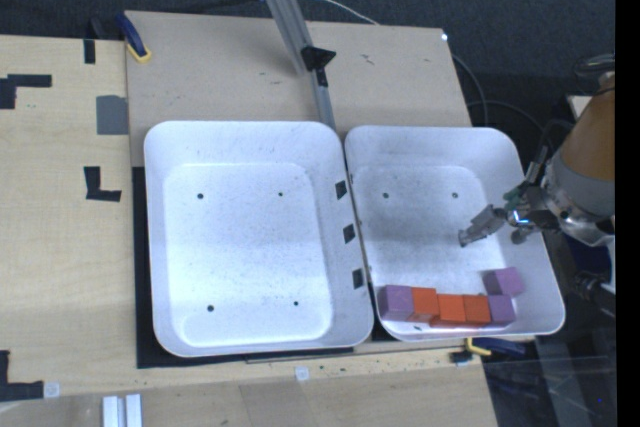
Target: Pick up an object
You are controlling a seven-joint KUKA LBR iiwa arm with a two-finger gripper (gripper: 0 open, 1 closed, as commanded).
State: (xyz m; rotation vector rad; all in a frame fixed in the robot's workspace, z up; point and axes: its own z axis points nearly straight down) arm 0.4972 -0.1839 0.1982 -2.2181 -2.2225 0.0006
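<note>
The claw (484,227) hung over the right bin (420,150), near its right wall, reaching in from the bench's right edge. Whether it was parted or closed could not be told, and nothing showed in its grip. The blocks lay along the right bin's front wall: a purple block (398,301) by the front left corner, orange blocks (452,307) beside it, and more purple blocks (503,295) toward the front right corner. The left bin (245,235) sat alongside.

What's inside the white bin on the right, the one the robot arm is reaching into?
The right bin holds purple blocks and orange blocks along its near edge. The gripper hangs above its floor, hiding a little of it.
</note>
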